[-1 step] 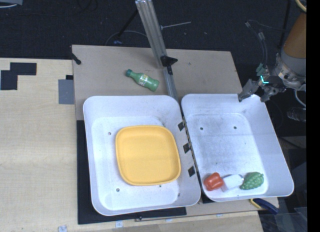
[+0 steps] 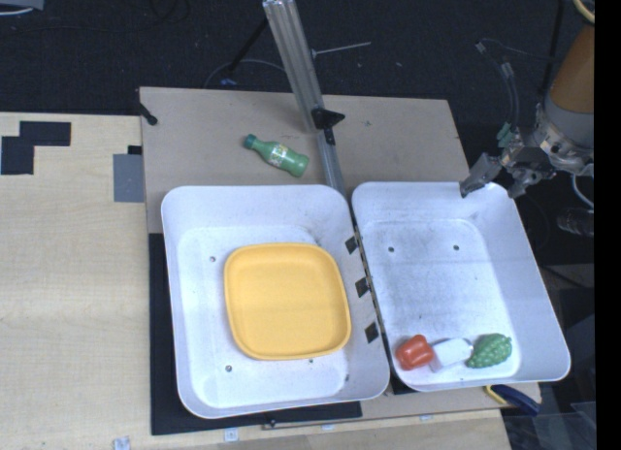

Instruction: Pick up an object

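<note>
Lower right of the frame: a red pepper (image 2: 414, 351), white block (image 2: 451, 352) and green cluster (image 2: 488, 350) line the right bin's (image 2: 437, 254) bottom edge. The gripper (image 2: 495, 173) hovers at that bin's upper right corner, well above them; its grasp state cannot be told.

- No text, brand, number or sign can be read anywhere in the camera view.
- The green bottle (image 2: 277, 154) lying on the bench behind the bins carries a pale label band, but it is too small and blurred to make out any lettering.
</note>
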